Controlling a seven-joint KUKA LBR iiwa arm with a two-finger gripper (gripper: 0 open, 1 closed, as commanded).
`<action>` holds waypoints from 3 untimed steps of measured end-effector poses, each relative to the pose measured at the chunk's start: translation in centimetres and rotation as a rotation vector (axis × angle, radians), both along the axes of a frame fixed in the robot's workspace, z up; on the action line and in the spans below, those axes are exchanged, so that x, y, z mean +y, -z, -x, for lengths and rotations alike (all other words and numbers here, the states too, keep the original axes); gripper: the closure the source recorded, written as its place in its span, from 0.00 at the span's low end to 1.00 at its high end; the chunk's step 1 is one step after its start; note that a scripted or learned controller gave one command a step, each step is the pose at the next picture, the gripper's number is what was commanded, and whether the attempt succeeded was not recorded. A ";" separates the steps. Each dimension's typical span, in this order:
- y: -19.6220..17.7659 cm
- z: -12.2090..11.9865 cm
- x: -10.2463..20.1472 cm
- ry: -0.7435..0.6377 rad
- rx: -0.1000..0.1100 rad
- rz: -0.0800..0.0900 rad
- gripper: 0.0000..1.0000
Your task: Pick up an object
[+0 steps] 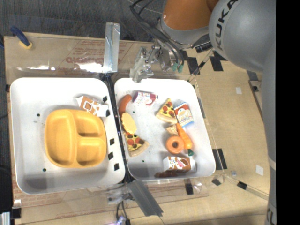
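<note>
Hovering my gripper above the far rim of the right bin; nothing between its fingers, which stand apart; donut lies below.

Both white bins are showing smooth, faintly glossy plastic. The yellow tray is looking like matt moulded plastic. The tabletop is appearing as pale, matt wood. The arm's grey shell is gleaming softly.
</note>
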State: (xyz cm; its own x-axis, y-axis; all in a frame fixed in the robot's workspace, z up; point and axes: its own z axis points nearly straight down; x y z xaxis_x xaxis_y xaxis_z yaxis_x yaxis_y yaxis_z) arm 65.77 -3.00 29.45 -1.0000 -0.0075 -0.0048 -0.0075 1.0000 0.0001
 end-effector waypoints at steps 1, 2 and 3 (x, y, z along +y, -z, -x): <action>-1.1 -0.1 -0.1 -0.003 -0.003 0.002 1.00; 1.4 0.1 6.3 0.119 0.005 0.000 1.00; 9.3 7.9 10.9 0.031 0.012 0.000 1.00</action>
